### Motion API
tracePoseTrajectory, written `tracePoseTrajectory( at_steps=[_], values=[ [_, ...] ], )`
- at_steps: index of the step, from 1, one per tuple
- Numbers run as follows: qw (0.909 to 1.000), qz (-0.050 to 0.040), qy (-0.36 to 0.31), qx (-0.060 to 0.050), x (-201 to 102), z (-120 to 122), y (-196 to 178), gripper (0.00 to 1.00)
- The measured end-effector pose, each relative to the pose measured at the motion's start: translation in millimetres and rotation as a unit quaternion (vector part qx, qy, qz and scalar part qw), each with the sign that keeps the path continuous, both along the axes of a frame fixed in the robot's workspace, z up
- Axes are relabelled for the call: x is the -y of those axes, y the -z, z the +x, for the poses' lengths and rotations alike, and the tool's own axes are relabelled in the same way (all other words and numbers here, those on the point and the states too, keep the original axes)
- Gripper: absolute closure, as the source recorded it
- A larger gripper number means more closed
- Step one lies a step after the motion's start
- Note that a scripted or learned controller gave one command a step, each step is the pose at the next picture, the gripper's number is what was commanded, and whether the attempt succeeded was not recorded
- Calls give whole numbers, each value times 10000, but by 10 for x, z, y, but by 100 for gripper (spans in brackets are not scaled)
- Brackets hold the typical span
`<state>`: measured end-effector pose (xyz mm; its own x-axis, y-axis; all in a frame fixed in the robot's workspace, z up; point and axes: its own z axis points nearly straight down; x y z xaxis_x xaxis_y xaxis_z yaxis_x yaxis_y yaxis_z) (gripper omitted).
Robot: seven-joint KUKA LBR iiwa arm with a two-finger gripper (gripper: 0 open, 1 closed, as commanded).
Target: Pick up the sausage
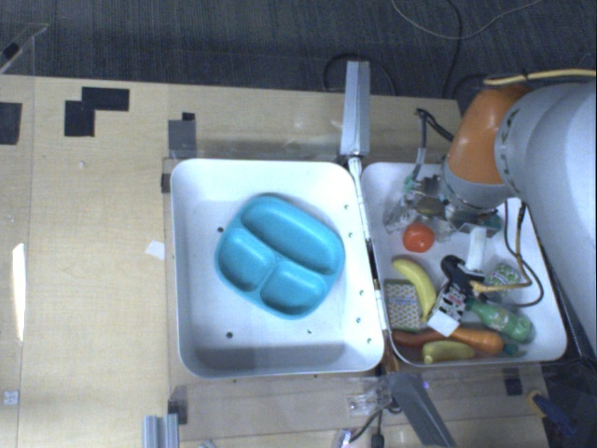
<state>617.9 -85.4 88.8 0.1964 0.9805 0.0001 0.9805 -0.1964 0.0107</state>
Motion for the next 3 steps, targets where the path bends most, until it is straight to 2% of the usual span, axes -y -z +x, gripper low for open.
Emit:
tracePoseTrajectory(
  at_steps=[1,2,3],
  values=[
    [9995,10,302,-21,-32,513,19,0],
    [9796,31,2008,-14,-14,-33,6,0],
    [9801,42,1983,13,-27,-10,-116,100]
  ],
)
